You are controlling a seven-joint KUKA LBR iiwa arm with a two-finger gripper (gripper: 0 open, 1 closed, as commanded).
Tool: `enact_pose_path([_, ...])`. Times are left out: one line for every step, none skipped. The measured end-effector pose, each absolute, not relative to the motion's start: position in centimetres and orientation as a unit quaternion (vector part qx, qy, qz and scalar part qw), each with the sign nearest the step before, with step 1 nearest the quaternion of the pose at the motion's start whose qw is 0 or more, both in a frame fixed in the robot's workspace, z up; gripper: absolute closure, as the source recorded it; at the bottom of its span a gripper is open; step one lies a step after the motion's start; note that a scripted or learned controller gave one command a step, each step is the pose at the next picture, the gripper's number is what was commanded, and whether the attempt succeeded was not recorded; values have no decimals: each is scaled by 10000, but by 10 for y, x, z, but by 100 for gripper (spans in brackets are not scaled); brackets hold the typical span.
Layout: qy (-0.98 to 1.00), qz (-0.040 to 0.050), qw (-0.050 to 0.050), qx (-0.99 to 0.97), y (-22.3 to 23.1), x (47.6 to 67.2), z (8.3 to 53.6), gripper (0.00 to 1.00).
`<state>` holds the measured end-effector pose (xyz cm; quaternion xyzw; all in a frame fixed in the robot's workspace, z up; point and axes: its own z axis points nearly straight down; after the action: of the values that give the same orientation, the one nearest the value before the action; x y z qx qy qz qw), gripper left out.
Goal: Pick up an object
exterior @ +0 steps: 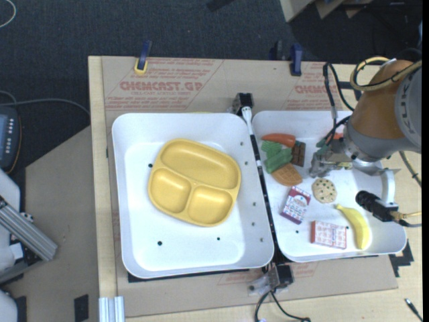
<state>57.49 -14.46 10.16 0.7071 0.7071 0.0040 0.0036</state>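
Arm [385,116]: reaching in from the right and hanging low over the upper middle of the right bin [305,123], orange band showing above the wrist.
Gripper [324,164]: sitting just above the cookie; nothing is showing between its fingers, and whether they are parted or closed I cannot tell from this slant.
Cookie [325,190]: lying flat on the bin floor, round and speckled, just below the gripper and appearing apart from it.
Banana [357,225]: resting along the lower right of the same bin, beside a red-and-white packet [329,235].
Small carton [295,205]: lying tilted left of the cookie, red and white.
Food cluster: an orange-red carrot-like piece [279,139], a green piece [274,156], a dark brown block [299,153] and an orange wafer-like piece [288,175] crowding the upper left of the right bin.
Yellow tray [194,182]: occupying the middle of the left bin [134,200], three compartments, nothing lying in them.
Progress: judging by this, the pick is not yet made; every object is lying on a bin floor.
Remaining: closing on one piece, likely the cookie as the nearest, then lifting it clear.
Risk: the cookie is lying flat and thin, so fingers may be sliding over it.
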Motion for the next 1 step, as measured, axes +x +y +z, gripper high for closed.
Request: enact_pose_path([7076, 14, 27, 7066, -140, 574, 146, 100])
